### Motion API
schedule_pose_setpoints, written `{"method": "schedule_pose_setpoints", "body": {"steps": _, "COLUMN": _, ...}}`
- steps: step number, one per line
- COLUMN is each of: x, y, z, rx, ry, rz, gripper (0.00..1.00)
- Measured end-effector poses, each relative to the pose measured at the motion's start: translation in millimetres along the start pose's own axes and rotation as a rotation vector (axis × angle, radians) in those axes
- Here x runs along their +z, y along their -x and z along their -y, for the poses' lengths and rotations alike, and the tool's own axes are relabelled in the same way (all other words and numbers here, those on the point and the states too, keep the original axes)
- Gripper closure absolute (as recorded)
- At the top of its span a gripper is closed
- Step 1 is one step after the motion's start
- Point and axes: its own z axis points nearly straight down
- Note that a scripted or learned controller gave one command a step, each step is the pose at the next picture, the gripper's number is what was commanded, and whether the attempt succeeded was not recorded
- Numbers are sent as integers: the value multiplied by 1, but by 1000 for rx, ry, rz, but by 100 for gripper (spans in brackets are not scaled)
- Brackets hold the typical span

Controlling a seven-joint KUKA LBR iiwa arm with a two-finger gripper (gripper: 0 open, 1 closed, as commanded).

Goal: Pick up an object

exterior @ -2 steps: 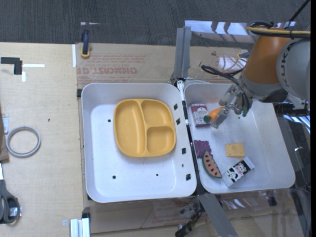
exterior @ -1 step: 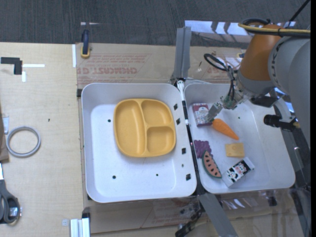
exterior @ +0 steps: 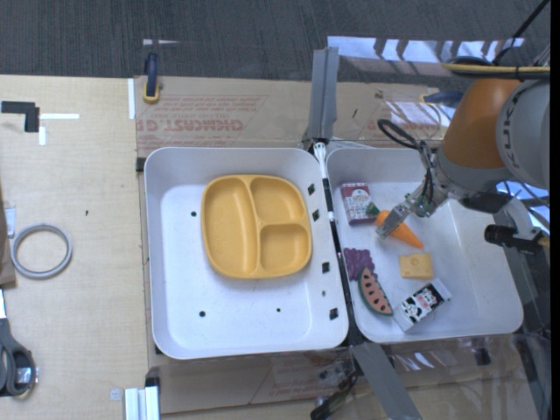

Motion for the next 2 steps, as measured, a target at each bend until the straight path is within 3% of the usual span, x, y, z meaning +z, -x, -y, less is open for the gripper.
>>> {"method": "schedule_pose_setpoints", "body": {"steps": 1, "x": -10, "y": 0, "z": -1, "rx": -4, "ry": 0, "rz": 3, "gripper": 100}}
{"method": "schedule_pose_setpoints", "body": {"steps": 2, "x": -148, "y": -57, "z": -50, "rx": 154, "ry": 0, "rz": 1, "gripper": 100}}
